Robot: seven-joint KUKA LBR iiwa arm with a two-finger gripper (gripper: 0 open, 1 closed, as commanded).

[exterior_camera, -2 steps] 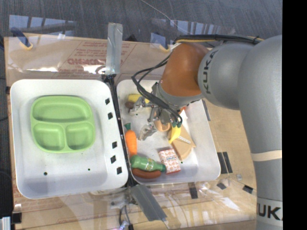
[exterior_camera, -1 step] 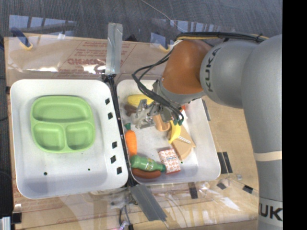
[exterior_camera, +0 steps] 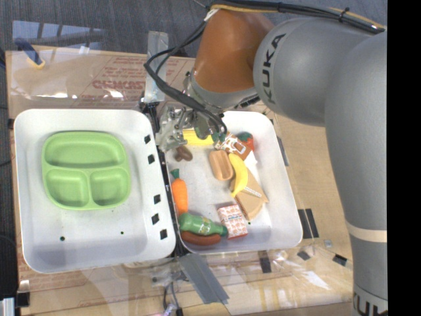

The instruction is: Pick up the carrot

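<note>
The shallow white left bin (exterior_camera: 26, 196) is holding a light green plastic plate with three compartments (exterior_camera: 85, 170), which is sitting flat in the bin's upper half. Nothing is lying in the plate's compartments.

The shallow white right bin (exterior_camera: 286, 209) is sitting just beside it, the two touching along their shared edge. The small orange carrot with a green top (exterior_camera: 179, 193) is lying against the right bin's left wall, about halfway down, pointing lengthwise along that wall with its green end toward the far side. The metal two-finger gripper (exterior_camera: 172, 131) is hanging over the bin's upper left corner, near the carrot but apart from it, and nothing is showing between its fingers; how far they are spread cannot be told from this angle.

Just under the gripper a small dark brown item (exterior_camera: 182, 153) is lying on the bin floor. Below the carrot, a green toy bottle-shaped piece (exterior_camera: 200, 225) is resting on a brown sausage-shaped toy (exterior_camera: 200, 239). Further right, a tan bread-like toy (exterior_camera: 221, 166), a yellow banana (exterior_camera: 239, 175), a small red patterned box (exterior_camera: 233, 220) and a tan wedge-shaped piece (exterior_camera: 251, 203) are crowding together. The grey arm with its orange band (exterior_camera: 227, 51) is reaching over the bin's far edge.
</note>
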